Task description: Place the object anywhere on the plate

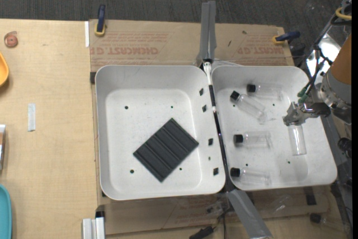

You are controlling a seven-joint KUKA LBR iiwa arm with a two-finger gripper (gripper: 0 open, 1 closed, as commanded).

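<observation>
Camera view: two white bins sit side by side on the bench. The left bin (112, 176) holds the plate (166, 149), a dark ribbed rectangle lying flat and turned at an angle, with nothing on it. The right bin (319, 176) holds clear vials with black caps: one (246, 103) near the top, one (251, 139) at the middle, one (249, 175) near the front, each lying on its side and apart from the others. The gripper (294, 117) is over the right bin's right side, reached in from the right. A fourth vial (297, 140) hangs below it, its upper end seemingly pinched between the fingers, though the grip itself is too small to confirm. Judgement: the object appears just taken; transfer to the plate is not yet done, and a smooth vial may slip or roll on release.
</observation>
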